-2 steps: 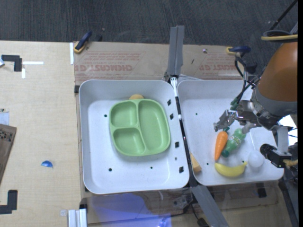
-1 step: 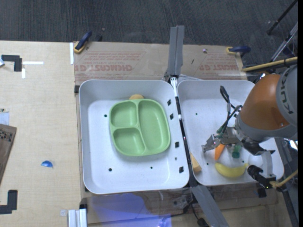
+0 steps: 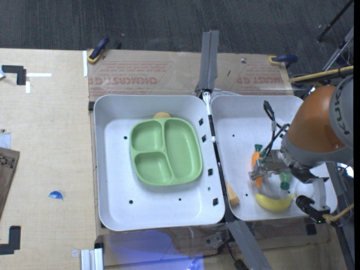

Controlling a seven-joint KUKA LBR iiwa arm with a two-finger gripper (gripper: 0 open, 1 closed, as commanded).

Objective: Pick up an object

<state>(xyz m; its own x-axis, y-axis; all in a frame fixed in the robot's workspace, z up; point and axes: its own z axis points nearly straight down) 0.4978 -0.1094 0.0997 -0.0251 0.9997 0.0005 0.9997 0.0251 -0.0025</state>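
In the right bin (image 3: 239,125) my gripper (image 3: 263,172) is lowered against an orange carrot-like toy (image 3: 256,161) with a green top. The arm's orange band hangs just to the right of it. A yellow banana (image 3: 274,202) lies just below the gripper, near the bin's front wall. Beside the gripper on its right sits a small teal object (image 3: 285,180), partly hidden by the wrist. I cannot make out whether anything is held.
The left bin (image 3: 107,167) holds a green divided plate (image 3: 166,151), and a small yellow thing (image 3: 162,116) peeks out behind it. A tan piece (image 3: 232,196) lies at the right bin's front left edge. A grey divider bar (image 3: 208,61) stands between the bins at the back.
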